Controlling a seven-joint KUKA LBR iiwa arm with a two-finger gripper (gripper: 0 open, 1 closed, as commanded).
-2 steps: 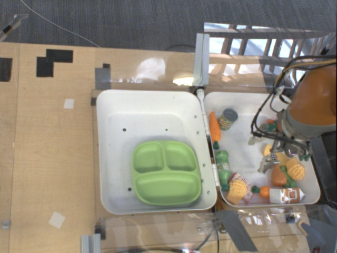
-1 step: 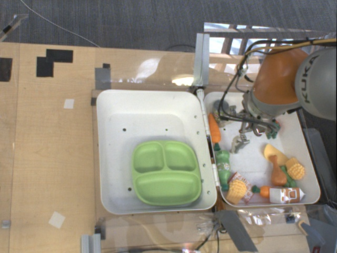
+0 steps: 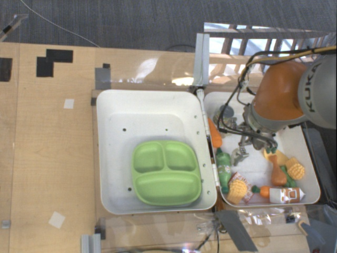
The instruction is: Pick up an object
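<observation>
the gripper (image 3: 243, 153) hangs low over the right bin (image 3: 311, 186), its small metal fingers pointing down over bare white floor; whether they stand wide or narrow i cannot tell, and nothing shows between them. the pickable things ring it. just below and to its left in the camera view lies a green bottle-like piece (image 3: 223, 161), with a yellow corn cob (image 3: 238, 190) further down. an orange carrot-like piece (image 3: 215, 135) rests along the bin wall on the same side. on the far side, well apart, sit a brown drumstick-like toy (image 3: 278, 174), another corn cob (image 3: 296, 169) and a white bottle with a red label (image 3: 285, 195). the left bin (image 3: 113, 109) carries a green divided plate (image 3: 167, 172).

judged from this, the step is lining up a grasp. the green piece is the nearest choice: centre over its middle, set the fingers across its narrow width, descend until they straddle it, and mind the bin wall beside it.
</observation>
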